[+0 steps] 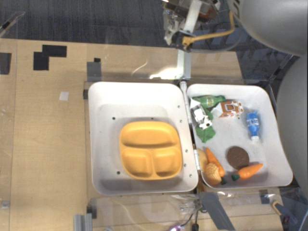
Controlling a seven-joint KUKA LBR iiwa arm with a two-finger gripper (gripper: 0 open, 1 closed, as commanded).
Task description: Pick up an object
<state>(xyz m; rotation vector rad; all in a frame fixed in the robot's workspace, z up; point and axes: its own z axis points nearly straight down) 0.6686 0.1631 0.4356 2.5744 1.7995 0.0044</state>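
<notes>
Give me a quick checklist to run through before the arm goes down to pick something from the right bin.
1. Claw high above the bench, beyond the bins' far edge: ok.
2. Claw carrying nothing: cannot tell.
3. Targets in the right bin: ok, blue bottle and brown disc lie apart from the rest.
4. Two carrots crowd the near wall: not ok for an easy grasp.
5. Left bin holds a yellow tray, away from the targets: ok.

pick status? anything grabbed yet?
Done: nothing lifted. The yellow tray sits in the left bin; the blue bottle, brown disc and carrot lie in the right bin. In hand: the gripper hangs above the bins. Left: descend, grasp, lift.
</notes>
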